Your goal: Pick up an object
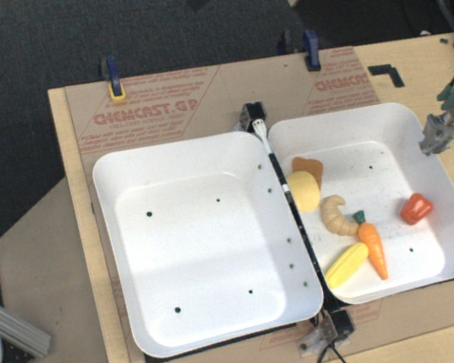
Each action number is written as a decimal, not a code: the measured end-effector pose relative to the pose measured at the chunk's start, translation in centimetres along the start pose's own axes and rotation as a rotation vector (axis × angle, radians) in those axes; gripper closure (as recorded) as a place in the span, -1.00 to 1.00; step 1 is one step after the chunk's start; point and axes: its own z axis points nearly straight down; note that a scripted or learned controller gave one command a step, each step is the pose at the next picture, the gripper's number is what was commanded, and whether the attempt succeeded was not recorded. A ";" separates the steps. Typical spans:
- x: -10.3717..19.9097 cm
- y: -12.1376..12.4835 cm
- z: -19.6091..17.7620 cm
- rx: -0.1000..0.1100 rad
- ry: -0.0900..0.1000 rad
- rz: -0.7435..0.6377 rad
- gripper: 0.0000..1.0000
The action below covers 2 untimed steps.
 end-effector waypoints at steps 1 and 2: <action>7.1 -0.5 5.8 0.011 0.006 -0.005 1.00; 13.2 7.4 -2.5 -0.011 0.002 -0.009 1.00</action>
